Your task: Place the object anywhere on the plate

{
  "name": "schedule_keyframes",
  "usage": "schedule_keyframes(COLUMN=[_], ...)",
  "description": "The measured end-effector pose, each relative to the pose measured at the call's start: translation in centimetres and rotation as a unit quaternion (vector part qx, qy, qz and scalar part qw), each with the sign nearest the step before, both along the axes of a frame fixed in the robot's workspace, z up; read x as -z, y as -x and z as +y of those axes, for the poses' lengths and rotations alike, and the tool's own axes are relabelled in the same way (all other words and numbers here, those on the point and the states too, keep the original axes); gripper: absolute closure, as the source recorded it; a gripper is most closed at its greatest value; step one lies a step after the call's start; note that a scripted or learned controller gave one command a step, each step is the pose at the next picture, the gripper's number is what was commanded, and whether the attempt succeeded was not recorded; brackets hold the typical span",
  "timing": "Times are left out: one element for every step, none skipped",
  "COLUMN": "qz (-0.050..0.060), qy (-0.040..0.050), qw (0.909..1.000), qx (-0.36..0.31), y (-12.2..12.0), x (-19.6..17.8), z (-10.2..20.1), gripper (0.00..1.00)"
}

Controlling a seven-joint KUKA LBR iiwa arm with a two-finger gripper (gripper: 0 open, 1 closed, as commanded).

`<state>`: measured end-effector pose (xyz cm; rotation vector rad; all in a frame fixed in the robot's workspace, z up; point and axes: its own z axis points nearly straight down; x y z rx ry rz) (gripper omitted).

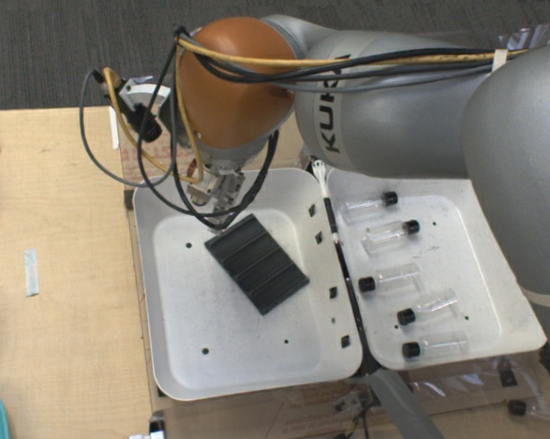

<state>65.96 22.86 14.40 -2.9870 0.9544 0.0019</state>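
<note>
Arm (416, 91): grey, with an orange band (232, 76); comes in from the right and crosses above the top of both bins.
Gripper (220, 206): hangs over the upper part of the left bin (172, 362), right at the top corner of the plate; whether it is wide, narrow or gripping cannot be told, as the wrist hides it from above.
Plate (257, 264): a dark ribbed rectangle lying flat on the floor of the left bin, turned at a slant, near the bin's middle.
Objects: five small clear tubes with black caps lie in the right bin (508, 329), well apart from the plate; one near the top (370, 203), one below it (393, 231), one at the left (387, 278), two lower down (427, 308) (436, 346).
Cables (120, 150): black loops hang from the wrist, over the bench at the bin's upper left.
</note>
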Motion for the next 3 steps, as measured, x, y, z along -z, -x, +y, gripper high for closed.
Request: schedule_keyframes(qz=[0.0,0.001,0.0], qy=[0.0003,0.0005,0.0005], qw=[0.9884,0.979,0.9795], qx=[-0.152,-0.204,-0.201], y=[0.0,0.1,0.1], x=[-1.1,4.9,0.9], z=[-0.7,-3.6,0.1], gripper=[1.0,1.0,1.0])
